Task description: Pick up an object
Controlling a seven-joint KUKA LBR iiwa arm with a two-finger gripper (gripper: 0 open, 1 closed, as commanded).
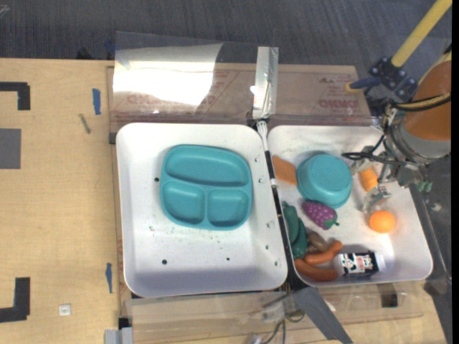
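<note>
I see the claw [378, 192] low in the right bin [423, 264], but I cannot tell from this slanted view how it stands or whether it grips something. Just below it lies an orange ball [381, 221], and a small orange piece [367, 178] sits close at its left. I judge the pick is not yet done: nothing looks lifted. Farther left are the teal bowl [325, 178] and purple grapes [320, 213]. Lower, a small carton [358, 263] has a dark label I cannot read, beside a sausage [320, 251]. Far left, the other bin [136, 213] holds a teal divided plate [206, 186]. Red print on the cardboard [326, 92] behind is too blurred.
</note>
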